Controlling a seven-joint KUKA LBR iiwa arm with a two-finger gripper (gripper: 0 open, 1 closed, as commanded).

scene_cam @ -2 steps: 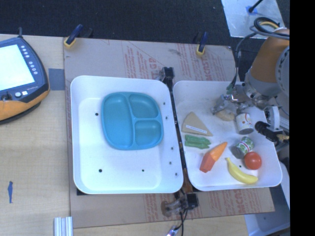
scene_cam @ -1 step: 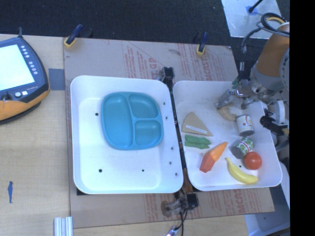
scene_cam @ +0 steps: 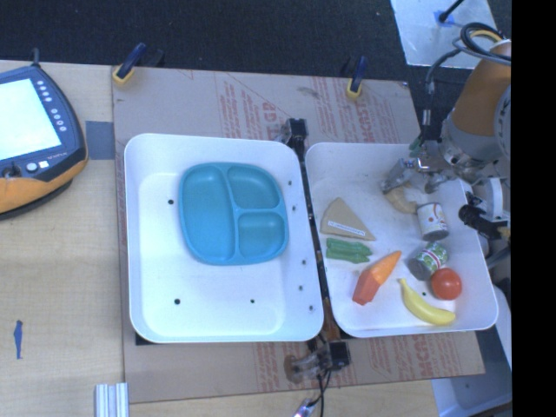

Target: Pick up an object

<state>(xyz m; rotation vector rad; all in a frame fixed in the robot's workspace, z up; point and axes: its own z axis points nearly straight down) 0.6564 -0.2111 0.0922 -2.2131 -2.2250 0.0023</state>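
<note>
My gripper (scene_cam: pixel 419 174) hangs over the far right part of the right bin (scene_cam: pixel 347 159), reached in from the right. Just below it lies a pale tan object (scene_cam: pixel 401 201), partly hidden by the gripper. A small grey can (scene_cam: pixel 432 220) lies beside that. Further forward are a green-labelled can (scene_cam: pixel 428 259), a red tomato (scene_cam: pixel 446 283), a yellow banana (scene_cam: pixel 426 305), an orange carrot (scene_cam: pixel 375 276), green beans (scene_cam: pixel 347 250) and a tan sandwich wedge (scene_cam: pixel 346 220).
The left bin (scene_cam: pixel 148 233) holds a blue divided plate (scene_cam: pixel 233 212). A tablet in an orange case (scene_cam: pixel 35 142) lies at the bench's far left. Clamps (scene_cam: pixel 129 63) hold the cardboard sheet at the back edge.
</note>
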